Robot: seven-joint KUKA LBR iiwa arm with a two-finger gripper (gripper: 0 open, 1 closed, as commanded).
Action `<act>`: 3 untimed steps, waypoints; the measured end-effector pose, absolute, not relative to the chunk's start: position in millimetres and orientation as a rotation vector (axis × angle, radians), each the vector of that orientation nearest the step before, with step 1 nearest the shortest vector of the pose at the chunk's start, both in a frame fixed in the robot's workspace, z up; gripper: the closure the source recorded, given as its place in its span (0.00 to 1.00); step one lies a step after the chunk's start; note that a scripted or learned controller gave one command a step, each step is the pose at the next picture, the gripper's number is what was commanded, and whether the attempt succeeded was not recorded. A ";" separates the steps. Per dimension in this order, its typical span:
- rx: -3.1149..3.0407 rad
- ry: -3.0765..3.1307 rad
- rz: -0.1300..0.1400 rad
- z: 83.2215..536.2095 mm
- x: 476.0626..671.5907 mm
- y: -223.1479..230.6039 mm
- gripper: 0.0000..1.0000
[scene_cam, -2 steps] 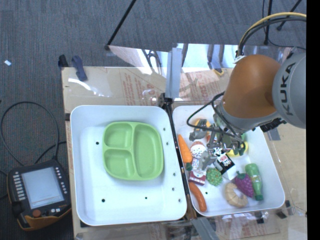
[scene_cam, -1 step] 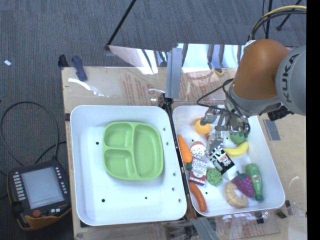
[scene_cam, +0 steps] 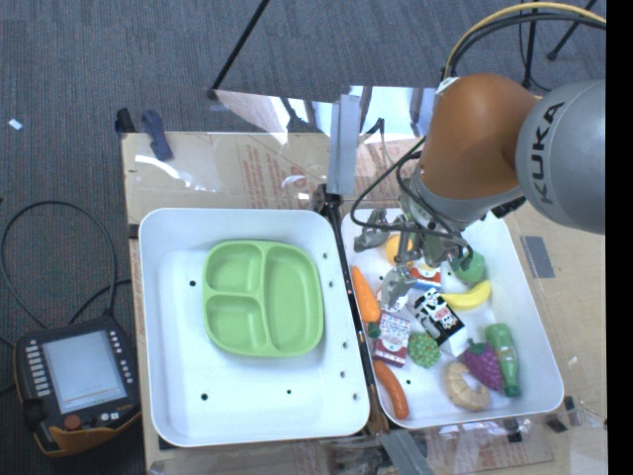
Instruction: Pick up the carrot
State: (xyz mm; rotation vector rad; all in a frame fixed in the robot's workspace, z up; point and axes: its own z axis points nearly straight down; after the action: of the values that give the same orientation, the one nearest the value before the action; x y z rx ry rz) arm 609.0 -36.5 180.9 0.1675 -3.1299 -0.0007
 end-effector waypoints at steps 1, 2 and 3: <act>-0.087 -3.143 -0.005 134.0 642.1 -69.2 0.00; -0.162 -3.141 -0.002 110.2 645.0 -84.7 0.00; -0.494 -3.097 -0.003 83.5 634.2 -90.1 0.00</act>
State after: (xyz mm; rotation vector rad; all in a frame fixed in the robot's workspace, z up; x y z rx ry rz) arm 634.2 -90.1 83.5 -0.4938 -3.0969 -0.0029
